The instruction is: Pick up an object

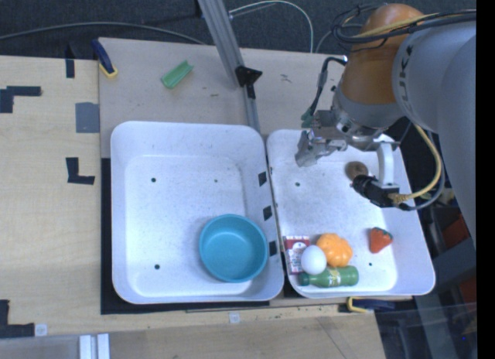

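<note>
White plastic lies bare beneath my gripper (307, 155), which hangs over the upper part of the right bin (410, 272), well apart from anything worth taking. Whether the pincer stands wide or narrow I cannot tell from this angle; nothing shows in it.

The pickings sit low in the bin: an orange fruit (336, 248), a white egg (313, 260) touching it, a green bottle (332, 277) lying along the front wall, a small red carton (295, 252) just beside the egg, and a strawberry (379, 239) off on its own to the right. A small brown thing (356, 169) lies nearer me (too blurred to name). The left bin (124, 195) holds a blue bowl (233, 247).

I judge this the approach step, no target reached yet. Next calls for travelling toward the front cluster, or the lone strawberry, which looks easiest to close on without nudging neighbours, then descending squarely.
</note>
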